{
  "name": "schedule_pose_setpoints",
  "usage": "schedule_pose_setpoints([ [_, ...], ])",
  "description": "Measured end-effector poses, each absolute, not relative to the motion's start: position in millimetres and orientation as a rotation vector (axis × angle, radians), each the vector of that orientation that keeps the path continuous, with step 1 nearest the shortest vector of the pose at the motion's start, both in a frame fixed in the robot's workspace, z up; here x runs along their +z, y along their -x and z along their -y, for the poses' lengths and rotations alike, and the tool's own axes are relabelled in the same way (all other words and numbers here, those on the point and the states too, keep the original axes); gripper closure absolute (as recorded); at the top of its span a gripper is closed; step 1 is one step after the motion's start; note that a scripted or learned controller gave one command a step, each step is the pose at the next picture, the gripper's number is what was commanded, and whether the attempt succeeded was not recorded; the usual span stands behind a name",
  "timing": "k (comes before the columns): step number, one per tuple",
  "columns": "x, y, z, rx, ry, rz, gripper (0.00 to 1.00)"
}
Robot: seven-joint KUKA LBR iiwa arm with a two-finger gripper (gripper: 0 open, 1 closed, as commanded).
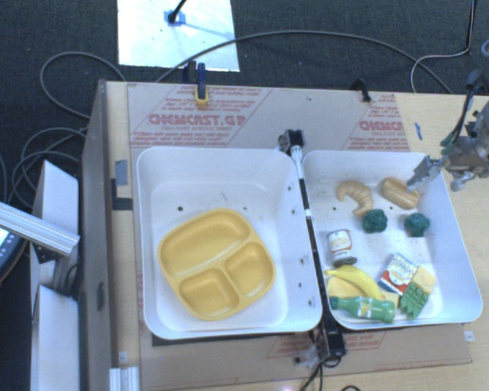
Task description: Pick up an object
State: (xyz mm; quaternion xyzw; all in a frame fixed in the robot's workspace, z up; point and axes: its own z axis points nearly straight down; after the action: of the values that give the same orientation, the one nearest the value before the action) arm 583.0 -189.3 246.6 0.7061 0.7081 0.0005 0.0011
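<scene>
just gripper (428, 169) above bread roll (398, 193), right bin (464, 255)

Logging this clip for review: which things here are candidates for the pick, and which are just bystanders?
Job: the hand above the right bin; in that bin, croissant, bread roll, two green broccoli pieces, can, banana, green bottle, small carton.

Bystanders: yellow divided tray in the left bin; blue-and-yellow clamp; cables.

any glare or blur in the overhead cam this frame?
Camera view: even lighting and soft shadows; mild glare on the white sheet on the floor; the gripper looks slightly smeared at the right bin; small items are low-res, and the can label is unreadable.
</scene>
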Motion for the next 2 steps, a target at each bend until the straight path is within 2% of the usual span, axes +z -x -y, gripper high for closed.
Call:
schedule_pose_setpoints([
  [1,171.1,-613.6,149.0,0.001,-2.217,-2.226,0.0],
  [2,84.4,-615.1,135.2,0.002,-2.216,-2.225,0.0],
])
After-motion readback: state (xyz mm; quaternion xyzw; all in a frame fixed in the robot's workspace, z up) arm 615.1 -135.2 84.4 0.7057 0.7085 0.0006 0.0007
